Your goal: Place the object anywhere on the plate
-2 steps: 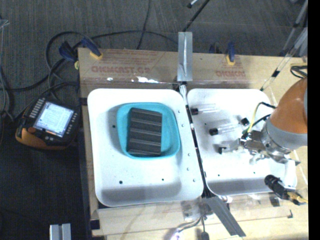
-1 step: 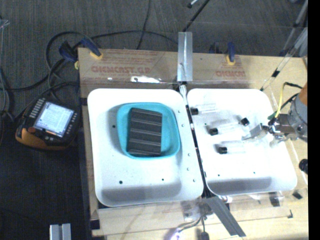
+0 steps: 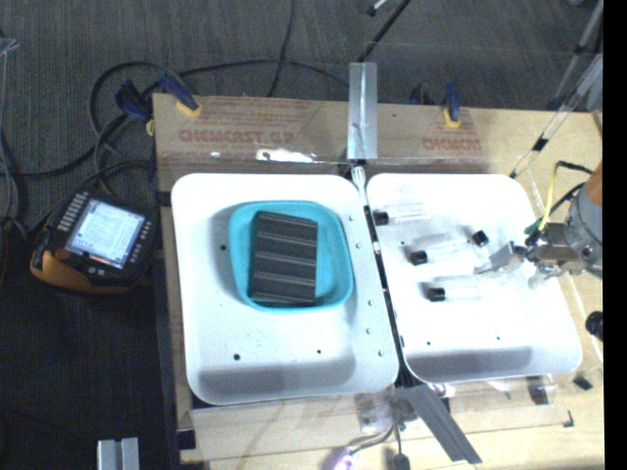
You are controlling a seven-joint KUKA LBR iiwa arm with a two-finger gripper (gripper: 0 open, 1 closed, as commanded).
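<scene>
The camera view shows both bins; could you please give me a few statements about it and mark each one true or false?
1. The blue plate lies in the left bin. True.
2. A dark ribbed block rests on the plate. True.
3. The gripper hangs over the left bin. False: it is over the right bin, near that bin's right side.
4. The right bin holds several small clear pieces with black ends. True.
5. The handheld screen device sits inside the right bin. False: it lies on the floor, left of the bench.
</scene>
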